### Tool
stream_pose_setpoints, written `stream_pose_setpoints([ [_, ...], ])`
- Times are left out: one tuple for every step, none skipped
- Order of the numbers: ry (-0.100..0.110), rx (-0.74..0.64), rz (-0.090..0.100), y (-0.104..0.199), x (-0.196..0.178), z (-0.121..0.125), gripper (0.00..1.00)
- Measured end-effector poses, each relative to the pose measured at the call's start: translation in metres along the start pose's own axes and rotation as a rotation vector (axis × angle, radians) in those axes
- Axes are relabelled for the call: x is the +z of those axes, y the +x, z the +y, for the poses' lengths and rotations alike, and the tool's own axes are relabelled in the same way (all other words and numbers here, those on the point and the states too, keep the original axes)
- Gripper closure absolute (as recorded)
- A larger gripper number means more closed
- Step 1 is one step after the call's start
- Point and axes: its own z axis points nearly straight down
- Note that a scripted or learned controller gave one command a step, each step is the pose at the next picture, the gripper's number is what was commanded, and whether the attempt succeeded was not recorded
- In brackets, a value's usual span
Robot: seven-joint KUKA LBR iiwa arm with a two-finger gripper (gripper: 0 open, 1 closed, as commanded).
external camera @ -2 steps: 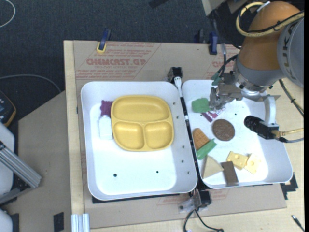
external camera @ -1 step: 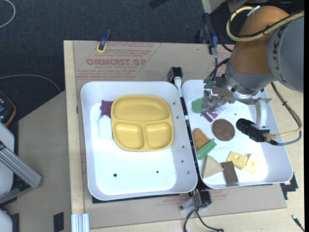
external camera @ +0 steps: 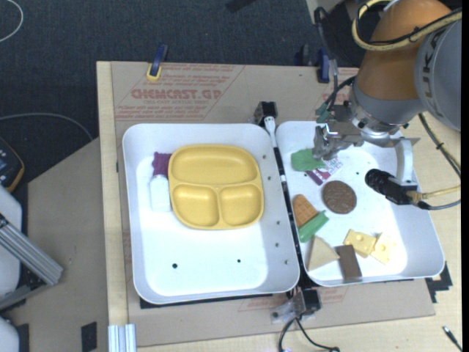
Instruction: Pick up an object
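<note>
- In the right white bin [external camera: 429, 229], at its upper left quarter, the pincer [external camera: 323, 147] points down over a flat green piece [external camera: 302, 159] and a small purple-and-white wrapper [external camera: 324, 170], close to the divider between the bins.
- Whether the pincer is parted or closed cannot be told; nothing is seen gripped.
- The same bin holds a round brown disc [external camera: 339, 196], an orange ridged piece [external camera: 304, 209], a green strip [external camera: 314, 225], yellow cheese-like blocks [external camera: 368, 244], a tan wedge [external camera: 319, 253] and a brown bar [external camera: 348, 262]; bare floor shows along its right side.
- The left white bin [external camera: 205, 273] carries a yellow three-compartment plate [external camera: 216, 185], with a purple item [external camera: 161, 163] and a white item [external camera: 159, 193] at its left; its lower half is open.
- The grey arm's orange band [external camera: 399, 39] sits above the bin's top edge.
</note>
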Motion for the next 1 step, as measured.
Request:
stream_pose_setpoints([
  [0.009,0.002,0.002,0.0013,0.0158,-0.0154,1.00],
])
